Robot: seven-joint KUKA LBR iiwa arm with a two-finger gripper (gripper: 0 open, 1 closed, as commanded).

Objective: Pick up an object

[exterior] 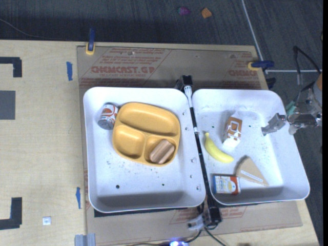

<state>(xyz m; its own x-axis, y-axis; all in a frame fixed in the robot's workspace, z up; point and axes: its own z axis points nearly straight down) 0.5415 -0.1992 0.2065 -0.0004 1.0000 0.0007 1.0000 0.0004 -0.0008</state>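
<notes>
So you've got the two white bins side by side on the bench, left bin (97, 152) and right bin (292, 173), touching along the middle seam. The biggest thing in the left one is a yellow compartment tray (138, 124), sitting toward the back, with a hot dog bun (161, 151) lying in its front right compartment. A crushed can (107, 116) lies tucked against the tray's left edge.

Your pickable stuff in the right bin: a banana (218, 150) near the seam, a small carton (233, 130) just behind it and to the right, a tan wedge (249, 170) toward the front, and a little box (225, 184) just beside the wedge at the front wall.

The gripper (287, 122) hangs over the right bin's right rim, well apart from all of those items. Nothing's between its fingers, but I honestly can't tell if it's spread or closed from this angle.
</notes>
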